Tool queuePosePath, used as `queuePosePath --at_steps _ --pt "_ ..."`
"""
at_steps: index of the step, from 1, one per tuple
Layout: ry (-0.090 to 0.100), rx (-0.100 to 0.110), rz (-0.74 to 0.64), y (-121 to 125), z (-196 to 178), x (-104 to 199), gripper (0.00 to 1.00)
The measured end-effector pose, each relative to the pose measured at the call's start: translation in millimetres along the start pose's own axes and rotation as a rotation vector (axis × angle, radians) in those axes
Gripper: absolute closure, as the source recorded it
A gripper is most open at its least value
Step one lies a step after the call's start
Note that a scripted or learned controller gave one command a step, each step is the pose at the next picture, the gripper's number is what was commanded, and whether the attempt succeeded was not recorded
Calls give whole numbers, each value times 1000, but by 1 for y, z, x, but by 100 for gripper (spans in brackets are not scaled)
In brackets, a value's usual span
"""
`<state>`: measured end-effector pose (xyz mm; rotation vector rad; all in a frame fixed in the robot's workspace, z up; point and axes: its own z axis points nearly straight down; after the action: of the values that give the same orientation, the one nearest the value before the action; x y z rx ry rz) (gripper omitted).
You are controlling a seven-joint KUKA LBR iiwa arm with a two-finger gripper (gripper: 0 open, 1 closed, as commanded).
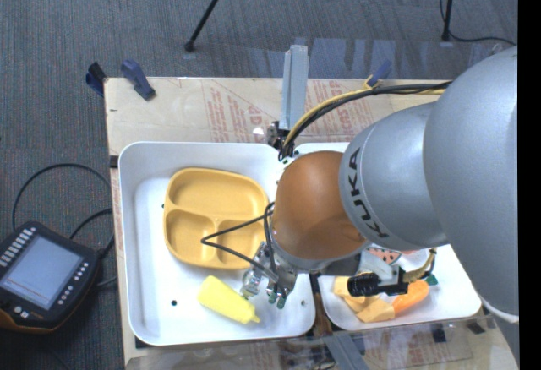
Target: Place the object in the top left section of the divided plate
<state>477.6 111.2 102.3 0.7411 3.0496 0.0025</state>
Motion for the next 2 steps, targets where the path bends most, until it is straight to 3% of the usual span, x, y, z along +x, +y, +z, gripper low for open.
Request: queuePosePath --at_steps 1,2 --pt "-5 -2 75 -33 -89 -89 100" --pt "4 1 -124 42 -84 -113 100"
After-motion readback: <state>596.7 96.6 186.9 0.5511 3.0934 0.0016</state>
